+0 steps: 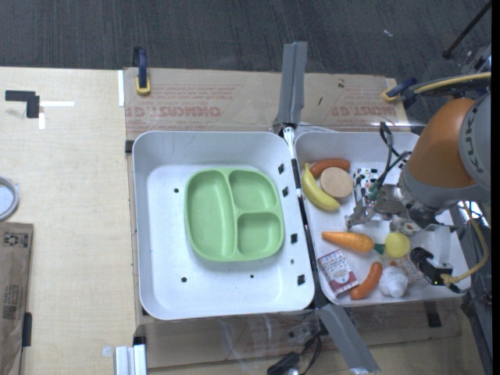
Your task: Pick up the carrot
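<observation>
Hovering over the right bin (312, 143), gripper (364, 213) w/ fingers narrowly apart, holding nothing.
Carrot (348, 241) lies flat just at its 6 o'clock, tip toward 9, so you prob. need only a short drop. Banana (319, 191) at 10 and lemon (397, 244) at 3 crowd it; bin wall at 9 leaves little room.

green tray (234, 213), banana (319, 193), lemon (397, 244)
</observation>
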